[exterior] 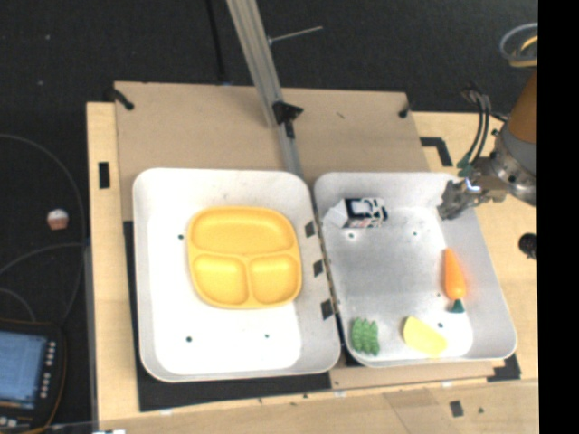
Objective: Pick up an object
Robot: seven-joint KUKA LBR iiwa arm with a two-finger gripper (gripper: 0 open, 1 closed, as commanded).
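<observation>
The right bin holds an orange toy carrot by its right wall, a yellow lemon-like piece at the front, a small green knobbly piece at the front left, and a black-and-white object at the back left. My gripper hangs over the bin's back right corner, above and behind the carrot, with nothing seen between its fingers.
The left bin carries a yellow divided plate. A slanted metal pole rises behind the bins. Cables and a small screen lie off the bench to the left.
</observation>
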